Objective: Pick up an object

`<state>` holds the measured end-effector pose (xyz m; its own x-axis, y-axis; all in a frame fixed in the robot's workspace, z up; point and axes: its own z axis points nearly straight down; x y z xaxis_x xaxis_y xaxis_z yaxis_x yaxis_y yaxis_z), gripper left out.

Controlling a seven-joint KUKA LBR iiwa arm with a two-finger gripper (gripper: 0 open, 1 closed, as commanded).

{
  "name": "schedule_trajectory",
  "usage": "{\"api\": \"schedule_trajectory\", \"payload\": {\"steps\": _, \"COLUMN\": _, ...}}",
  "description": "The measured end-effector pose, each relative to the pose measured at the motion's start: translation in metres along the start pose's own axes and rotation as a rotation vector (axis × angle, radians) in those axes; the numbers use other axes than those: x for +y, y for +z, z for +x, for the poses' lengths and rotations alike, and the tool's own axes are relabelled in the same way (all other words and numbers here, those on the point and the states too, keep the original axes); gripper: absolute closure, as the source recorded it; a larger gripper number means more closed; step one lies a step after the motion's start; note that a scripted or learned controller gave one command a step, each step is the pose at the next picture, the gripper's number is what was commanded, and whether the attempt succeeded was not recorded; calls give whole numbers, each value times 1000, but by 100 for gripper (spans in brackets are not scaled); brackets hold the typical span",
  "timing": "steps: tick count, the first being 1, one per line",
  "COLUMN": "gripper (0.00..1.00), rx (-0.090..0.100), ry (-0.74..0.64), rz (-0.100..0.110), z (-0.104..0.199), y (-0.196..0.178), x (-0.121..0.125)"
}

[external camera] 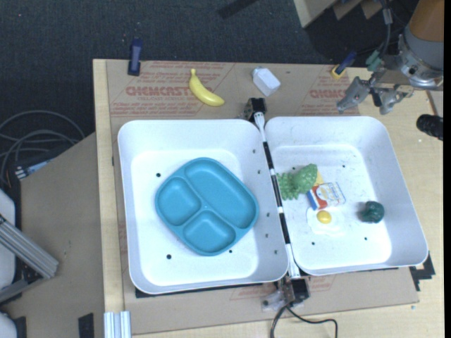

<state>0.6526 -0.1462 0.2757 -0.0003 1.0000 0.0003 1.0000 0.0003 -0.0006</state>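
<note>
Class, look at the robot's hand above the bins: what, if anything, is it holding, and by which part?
Nothing is held. The hand hangs open above the far rim of the right bin, with nothing between its fingers; the green broccoli lies untouched in that bin.

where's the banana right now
The banana lies on the bench outside the bins, behind the left bin, between a blue clip and a white block.

Flat brown cardboard sheet (169, 94) under the bins: red print, apparently "CHEMCAST", left of the yellow banana; smaller lines illegible.
</note>
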Motion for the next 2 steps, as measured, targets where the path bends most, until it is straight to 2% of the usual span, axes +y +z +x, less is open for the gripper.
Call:
{"api": "schedule_trajectory", "payload": {"steps": 1, "gripper": 0, "rx": 8, "ry": -3, "rz": 4, "z": -73, "y": 184, "x": -41}}
{"api": "schedule_trajectory", "payload": {"steps": 2, "gripper": 0, "rx": 8, "ry": -2, "rz": 4, "z": -74, "y": 191, "x": -120}}
